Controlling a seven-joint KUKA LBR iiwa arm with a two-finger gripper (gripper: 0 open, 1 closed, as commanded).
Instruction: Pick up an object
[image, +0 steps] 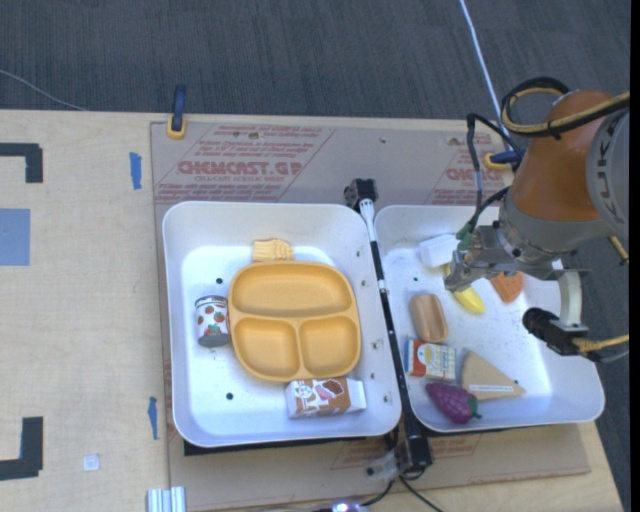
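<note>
In the camera view, the grey arm's two-finger gripper (468, 277) hangs low over the right white plastic bin (575, 400), just above a small yellow banana-shaped toy (470, 298) with an orange piece (508, 287) beside it; the wrist hides whether the gripper is released or clenched, so it cannot be told. Crowding is the likely risk: a descent may nudge the yellow toy against the tan bread-roll toy (430, 318) and close on nothing.
</note>
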